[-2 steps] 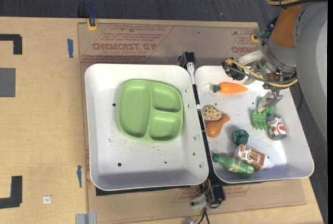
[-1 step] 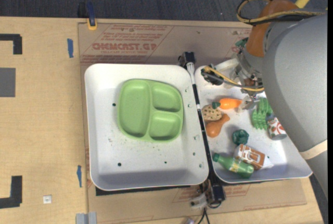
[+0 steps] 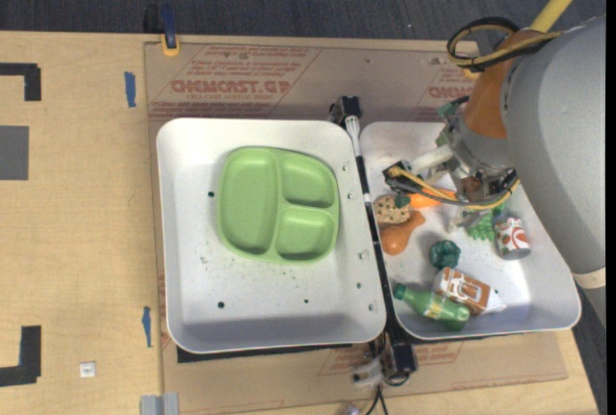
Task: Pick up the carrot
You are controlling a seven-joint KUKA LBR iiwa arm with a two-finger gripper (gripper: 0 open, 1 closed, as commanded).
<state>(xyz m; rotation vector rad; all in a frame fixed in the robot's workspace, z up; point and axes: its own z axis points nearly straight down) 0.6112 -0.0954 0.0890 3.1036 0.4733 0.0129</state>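
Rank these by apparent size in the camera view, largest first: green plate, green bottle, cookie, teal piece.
1. Green plate, by far the largest.
2. Green bottle.
3 and 4. Cookie and teal piece look about alike, so I will not rank them.

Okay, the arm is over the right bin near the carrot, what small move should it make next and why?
Probably a short drop straight down. The pincer sits above the right white bin, beside the orange carrot, whose tip lies by the round tan cookie; nothing shows between its fingers.
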